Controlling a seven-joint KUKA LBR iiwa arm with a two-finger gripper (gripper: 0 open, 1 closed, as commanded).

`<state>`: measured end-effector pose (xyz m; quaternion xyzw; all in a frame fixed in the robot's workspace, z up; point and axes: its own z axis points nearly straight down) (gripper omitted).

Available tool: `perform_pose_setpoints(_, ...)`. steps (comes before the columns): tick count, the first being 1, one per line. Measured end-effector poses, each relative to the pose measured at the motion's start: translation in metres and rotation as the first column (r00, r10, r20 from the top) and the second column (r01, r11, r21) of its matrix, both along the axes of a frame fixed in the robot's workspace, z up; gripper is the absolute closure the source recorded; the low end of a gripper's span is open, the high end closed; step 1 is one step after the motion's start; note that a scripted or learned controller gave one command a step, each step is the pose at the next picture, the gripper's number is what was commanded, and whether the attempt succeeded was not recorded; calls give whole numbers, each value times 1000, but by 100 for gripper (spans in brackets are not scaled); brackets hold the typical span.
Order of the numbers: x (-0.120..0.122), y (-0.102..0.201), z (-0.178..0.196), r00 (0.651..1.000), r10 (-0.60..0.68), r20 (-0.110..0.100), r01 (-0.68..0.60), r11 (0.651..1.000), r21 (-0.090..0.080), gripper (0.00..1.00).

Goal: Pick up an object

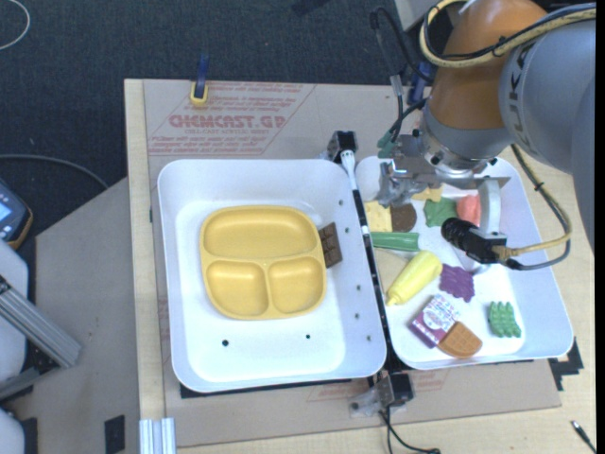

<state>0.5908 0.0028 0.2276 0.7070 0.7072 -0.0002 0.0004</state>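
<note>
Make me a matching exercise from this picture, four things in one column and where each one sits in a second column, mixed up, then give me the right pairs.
Things:
1. yellow divided plate
2. brown chocolate piece
3. green bumpy toy
4. yellow corn cob

Places:
A. near the right bin's front right corner
B. middle of the left bin
C. at the plate's right edge, left bin
D. middle of the right bin, lying at a slant

Pairs: 1-B, 2-C, 3-A, 4-D
</note>
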Motion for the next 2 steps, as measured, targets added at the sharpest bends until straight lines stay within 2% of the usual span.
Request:
perform_pose_setpoints(1,7,-14,5,1000,-2,4,2,1000,-1,100)
perform_pose_setpoints(2,-1,-7,-13,1000,0,-5,0,1000,1,100)
